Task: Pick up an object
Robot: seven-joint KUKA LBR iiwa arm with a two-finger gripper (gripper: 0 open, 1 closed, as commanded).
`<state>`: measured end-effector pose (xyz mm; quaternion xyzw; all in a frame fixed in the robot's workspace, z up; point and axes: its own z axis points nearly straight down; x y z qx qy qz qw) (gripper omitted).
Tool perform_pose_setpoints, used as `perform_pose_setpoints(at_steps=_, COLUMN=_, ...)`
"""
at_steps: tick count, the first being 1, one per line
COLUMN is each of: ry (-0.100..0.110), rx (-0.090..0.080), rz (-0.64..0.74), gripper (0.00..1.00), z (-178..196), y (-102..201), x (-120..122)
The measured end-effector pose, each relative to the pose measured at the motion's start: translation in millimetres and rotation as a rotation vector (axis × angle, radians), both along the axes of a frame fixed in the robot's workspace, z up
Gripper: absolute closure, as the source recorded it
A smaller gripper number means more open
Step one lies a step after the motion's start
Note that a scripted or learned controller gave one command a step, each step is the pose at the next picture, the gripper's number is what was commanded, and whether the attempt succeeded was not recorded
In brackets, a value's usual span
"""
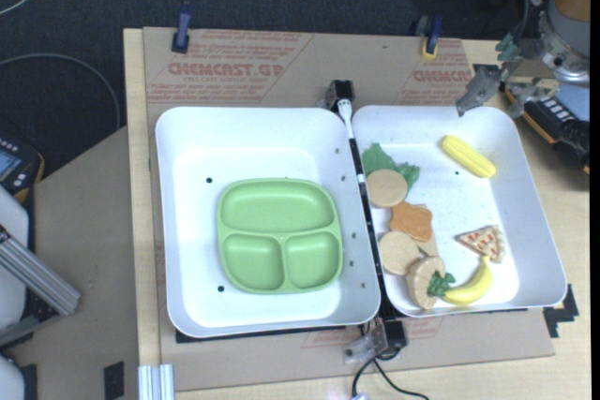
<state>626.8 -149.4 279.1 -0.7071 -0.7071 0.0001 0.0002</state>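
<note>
The right bin holds several toy foods: a yellow corn cob, a green leafy piece, a tan round biscuit, an orange piece, another tan disc, a pizza slice and a banana. My gripper hangs over the back right corner of that bin, behind and slightly right of the corn cob. It is open, with nothing between its fingers.
The left bin holds a green divided plate. Both bins rest on a brown board held by a blue clamp and another clamp at the back. Black clips join the bins at the middle.
</note>
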Motion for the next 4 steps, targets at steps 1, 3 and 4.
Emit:
perform_pose_setpoints(at_steps=1, ry=0.015, rx=0.007, rz=0.009, gripper=0.00, z=-101, y=107, x=-55)
perform_pose_setpoints(at_steps=3, ry=0.014, rx=0.003, rz=0.010, gripper=0.00, z=-67, y=234, x=-151)
perform_pose_setpoints(at_steps=4, ry=-0.001, rx=0.001, rz=-0.001, gripper=1.00, z=-51, y=228, x=-147)
